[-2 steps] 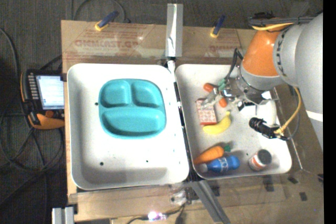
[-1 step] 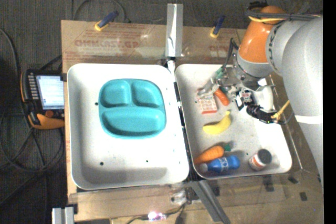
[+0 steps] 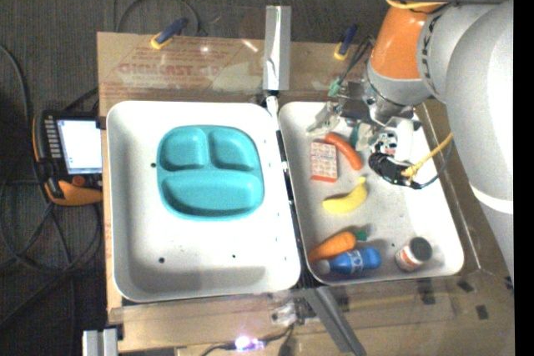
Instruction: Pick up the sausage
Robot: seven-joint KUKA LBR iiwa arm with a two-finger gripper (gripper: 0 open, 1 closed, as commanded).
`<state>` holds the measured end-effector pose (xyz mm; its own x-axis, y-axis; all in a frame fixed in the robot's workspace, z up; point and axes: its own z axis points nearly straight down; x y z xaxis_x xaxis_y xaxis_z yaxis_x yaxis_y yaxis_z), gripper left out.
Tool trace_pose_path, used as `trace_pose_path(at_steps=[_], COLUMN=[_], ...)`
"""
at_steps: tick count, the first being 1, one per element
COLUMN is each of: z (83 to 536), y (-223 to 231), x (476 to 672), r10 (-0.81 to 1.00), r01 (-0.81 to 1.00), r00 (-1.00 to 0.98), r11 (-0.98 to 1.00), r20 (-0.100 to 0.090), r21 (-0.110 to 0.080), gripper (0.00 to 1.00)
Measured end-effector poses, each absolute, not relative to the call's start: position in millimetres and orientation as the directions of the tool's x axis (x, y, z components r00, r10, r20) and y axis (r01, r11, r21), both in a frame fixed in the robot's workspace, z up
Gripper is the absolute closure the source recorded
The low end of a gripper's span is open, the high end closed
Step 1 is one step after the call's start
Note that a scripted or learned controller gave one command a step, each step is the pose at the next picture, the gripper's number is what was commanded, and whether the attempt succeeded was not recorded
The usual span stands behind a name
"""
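Sausage (image 3: 345,149) lies on the floor of the right bin (image 3: 434,217), toward its far edge, just right of a small packet (image 3: 324,161) and above a banana (image 3: 347,198). By the look of it, the pick is not yet made: the sausage rests flat, unlifted. The gripper (image 3: 350,114) hangs over the bin's far edge, right above the sausage's upper end, so approach seems done, with grasp and lift left. Whether the jaws stand apart or together I cannot tell; nothing can be seen between them. A carrot (image 3: 333,245), bottle (image 3: 355,261) and can (image 3: 412,253) sit along the near edge.
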<state>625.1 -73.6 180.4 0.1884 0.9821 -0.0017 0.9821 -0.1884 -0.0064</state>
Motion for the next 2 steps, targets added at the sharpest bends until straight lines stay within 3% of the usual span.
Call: trace_pose_path(at_steps=[1, 2], z=[101.9, 110.2], y=[-145.1, -144.6], x=[645.3, 646.6], r10=[0.94, 0.941], r01=[0.94, 0.941], r00=[0.341, 0.338], r11=[-0.341, -0.338], r20=[0.001, -0.002], r21=[0.013, 0.012], gripper=[0.0, 1.0])
